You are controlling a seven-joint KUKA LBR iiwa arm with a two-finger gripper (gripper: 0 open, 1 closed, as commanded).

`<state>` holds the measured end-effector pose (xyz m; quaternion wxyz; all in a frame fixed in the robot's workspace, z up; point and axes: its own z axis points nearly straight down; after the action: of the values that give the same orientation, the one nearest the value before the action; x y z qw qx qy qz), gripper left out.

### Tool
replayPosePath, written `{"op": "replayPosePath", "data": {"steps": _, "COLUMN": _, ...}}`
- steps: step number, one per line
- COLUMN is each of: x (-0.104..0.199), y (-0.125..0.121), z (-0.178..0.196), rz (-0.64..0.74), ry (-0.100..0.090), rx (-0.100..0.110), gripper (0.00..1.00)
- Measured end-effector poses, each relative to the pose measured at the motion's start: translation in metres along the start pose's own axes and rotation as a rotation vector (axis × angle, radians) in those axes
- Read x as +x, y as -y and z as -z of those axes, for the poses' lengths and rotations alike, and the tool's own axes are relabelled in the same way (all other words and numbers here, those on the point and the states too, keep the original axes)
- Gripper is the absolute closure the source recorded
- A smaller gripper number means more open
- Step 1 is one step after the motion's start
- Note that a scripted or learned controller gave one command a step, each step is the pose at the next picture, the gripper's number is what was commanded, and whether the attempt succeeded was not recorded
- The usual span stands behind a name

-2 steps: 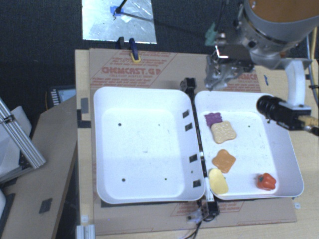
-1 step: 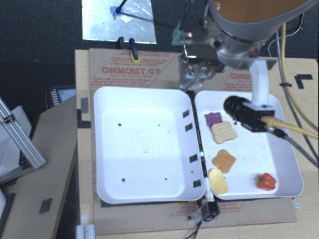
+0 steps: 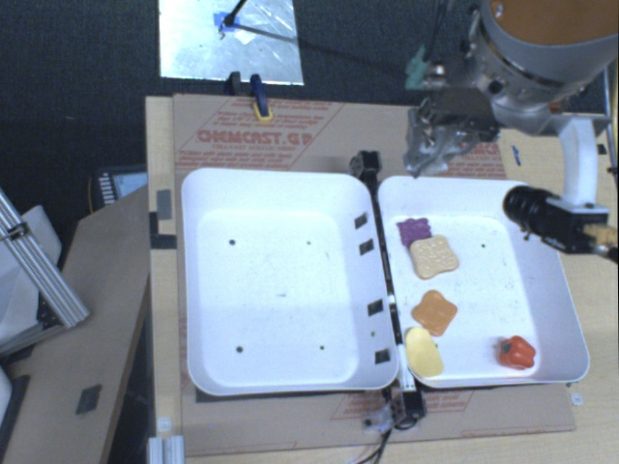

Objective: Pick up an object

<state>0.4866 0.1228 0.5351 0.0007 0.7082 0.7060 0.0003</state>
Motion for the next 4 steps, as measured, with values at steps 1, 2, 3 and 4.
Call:
{"op": "replayPosePath", "data": {"steps": 1, "x": 0.012, "y": 0.002, "z": -0.155, "rz": 0.005, "ry": 0.004, "rx": 0.016, "gripper": 1.00}}
{"op": "replayPosePath", "data": {"steps": 2, "x": 0.004, "y": -0.007, "z": -0.055, "rz": 0.006, "ry": -0.004, "rx": -0.011, "gripper": 1.00}}
{"op": "replayPosePath", "data": {"steps": 3, "x": 0.064, "y": -0.004, "z": -0.014, "rz": 0.012, "ry": -0.004, "rx": -0.005, "gripper": 1.00}}
{"op": "replayPosePath", "data": {"steps": 4, "x": 0.104, "y": -0.008, "z": 0.001, "rz": 0.011, "ry": -0.004, "rx": -0.002, "gripper": 1.00}}
